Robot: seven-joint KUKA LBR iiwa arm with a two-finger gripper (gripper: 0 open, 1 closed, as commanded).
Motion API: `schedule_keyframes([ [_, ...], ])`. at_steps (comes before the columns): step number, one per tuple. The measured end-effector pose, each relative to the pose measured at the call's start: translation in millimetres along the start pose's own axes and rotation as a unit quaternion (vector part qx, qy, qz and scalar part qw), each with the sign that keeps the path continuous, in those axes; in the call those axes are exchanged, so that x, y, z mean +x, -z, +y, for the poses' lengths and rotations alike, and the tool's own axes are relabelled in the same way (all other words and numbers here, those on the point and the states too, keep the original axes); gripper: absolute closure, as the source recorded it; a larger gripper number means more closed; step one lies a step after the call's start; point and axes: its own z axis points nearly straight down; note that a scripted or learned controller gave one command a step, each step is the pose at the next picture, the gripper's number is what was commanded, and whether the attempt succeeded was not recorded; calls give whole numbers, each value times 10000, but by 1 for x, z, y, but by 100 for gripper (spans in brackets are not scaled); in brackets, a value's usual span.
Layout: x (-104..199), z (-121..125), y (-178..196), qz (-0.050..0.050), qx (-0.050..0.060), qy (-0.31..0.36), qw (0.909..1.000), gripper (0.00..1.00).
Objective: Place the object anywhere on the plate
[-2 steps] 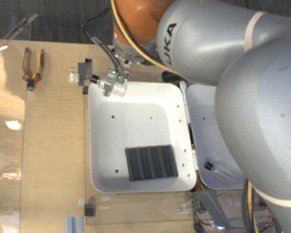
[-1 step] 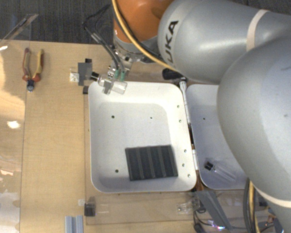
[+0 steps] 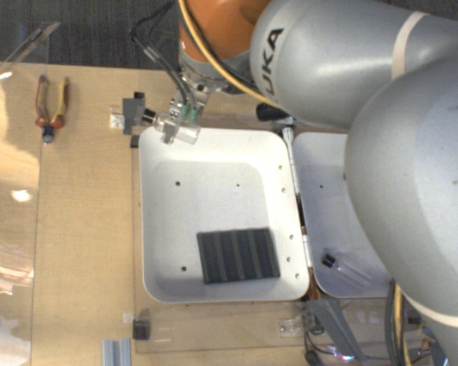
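Red-handled pliers (image 3: 50, 107) lie far left on the bench (image 3: 84, 227). The gripper (image 3: 180, 125) hangs over the left bin's (image 3: 156, 227) top-left corner; whether it is parted or closed cannot be told. The dark ribbed plate (image 3: 237, 255) waits lower in that bin. A clean placement likely means carrying squarely above the plate before letting go. In the right bin (image 3: 320, 204) lies a clear object (image 3: 343, 268).

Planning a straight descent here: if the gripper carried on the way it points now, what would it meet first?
Probably the far left corner rim of the left bin, right below the gripper; depth is hard to judge. The dark ridged plate lies well off that line.
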Motion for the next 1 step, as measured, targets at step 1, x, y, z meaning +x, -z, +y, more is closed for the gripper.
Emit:
schedule_keyframes([
  [1, -1, 1, 9, -10, -16, 5, 10000, 100],
])
